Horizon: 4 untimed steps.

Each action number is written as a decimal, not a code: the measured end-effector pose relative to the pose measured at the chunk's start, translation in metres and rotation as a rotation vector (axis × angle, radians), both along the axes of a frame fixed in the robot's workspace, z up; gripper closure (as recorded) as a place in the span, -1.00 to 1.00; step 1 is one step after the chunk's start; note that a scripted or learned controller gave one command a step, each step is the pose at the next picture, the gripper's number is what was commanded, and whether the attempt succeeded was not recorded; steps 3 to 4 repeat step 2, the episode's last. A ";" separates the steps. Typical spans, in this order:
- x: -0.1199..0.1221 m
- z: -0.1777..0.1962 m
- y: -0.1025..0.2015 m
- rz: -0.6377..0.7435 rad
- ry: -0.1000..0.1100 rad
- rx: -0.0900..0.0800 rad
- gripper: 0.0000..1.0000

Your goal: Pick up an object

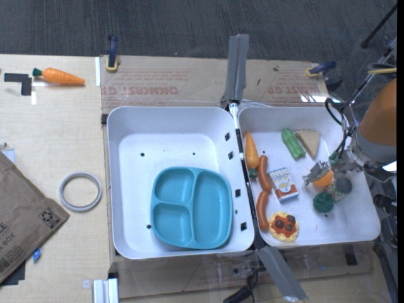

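From the overhead camera, my arm comes in from the right edge, the orange band high over the right bin. My pincer hangs low over the right half of that bin, right at a small orange object. The orange piece sits against the metal tips, but I cannot tell whether the pincer is released or clenched, nor whether it grips that piece at all.

Just below the pincer lies a dark green round object, and a grey round object sits beside it toward the bin's right edge. Toward the bin's far edge a green vegetable lies next to a tan wedge. Along the bin's left edge, a carrot lies near the far corner, with two sausages below it: upper sausage and lower sausage. A small box rests near the bin's middle, and a little pizza lies near the near edge.

The left bin holds a blue divided plate toward its near right corner.

On the surface left of the bins, a second carrot lies near the far edge, a tape ring sits by the left bin's left edge, and a brown cardboard box fills the near left corner.
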<state>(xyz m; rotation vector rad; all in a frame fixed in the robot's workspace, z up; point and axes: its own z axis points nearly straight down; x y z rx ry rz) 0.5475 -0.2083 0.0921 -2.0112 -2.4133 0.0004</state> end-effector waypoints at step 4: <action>0.042 0.088 0.033 -0.156 0.000 -0.002 1.00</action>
